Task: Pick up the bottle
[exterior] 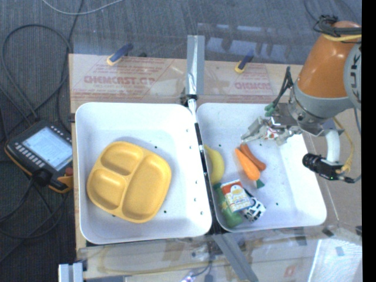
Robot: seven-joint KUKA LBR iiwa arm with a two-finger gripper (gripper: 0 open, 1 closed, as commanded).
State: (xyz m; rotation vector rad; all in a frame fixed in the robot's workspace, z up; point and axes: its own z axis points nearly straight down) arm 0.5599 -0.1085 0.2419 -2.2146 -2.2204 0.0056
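The pincer [254, 135] hangs over the right bin [294, 210], fingers spread and gripping nothing, just above the toy carrot [249, 164]. The green bottle [234, 202] lies below the carrot, beside the banana [215, 163].

two bins [88, 122], one tray [129, 181], one banana [216, 163], two carrots [249, 163]

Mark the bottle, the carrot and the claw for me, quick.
bottle [233, 200]: camera view, on its printed label, mid-body.
carrot [248, 165]: camera view, middle of the orange body.
claw [257, 132]: camera view, midway between its fingertips, above the right bin.
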